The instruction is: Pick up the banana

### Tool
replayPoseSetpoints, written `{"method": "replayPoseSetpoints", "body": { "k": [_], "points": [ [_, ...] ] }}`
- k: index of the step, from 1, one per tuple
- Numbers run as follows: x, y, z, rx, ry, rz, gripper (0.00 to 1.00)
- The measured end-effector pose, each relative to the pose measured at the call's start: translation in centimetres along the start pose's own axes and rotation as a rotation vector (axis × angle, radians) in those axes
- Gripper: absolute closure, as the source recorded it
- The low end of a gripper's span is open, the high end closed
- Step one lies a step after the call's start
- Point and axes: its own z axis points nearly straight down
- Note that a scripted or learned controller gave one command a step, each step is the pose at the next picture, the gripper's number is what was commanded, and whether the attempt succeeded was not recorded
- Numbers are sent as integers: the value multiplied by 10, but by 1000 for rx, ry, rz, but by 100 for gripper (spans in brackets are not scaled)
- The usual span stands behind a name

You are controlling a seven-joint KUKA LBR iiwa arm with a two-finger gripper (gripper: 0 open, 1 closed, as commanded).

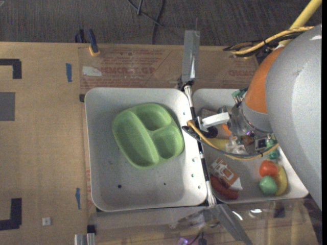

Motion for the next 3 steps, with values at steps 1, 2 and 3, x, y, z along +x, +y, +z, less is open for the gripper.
{"method": "replayPoseSetpoints", "body": {
  "k": [1, 2, 3],
  "points": [
    [33, -61, -95, -3, 3, -37, 100],
    [-28, -54, 1, 0, -3, -77, 100],
    [15, -89, -58, -3, 3, -12, 100]
  ]
}}
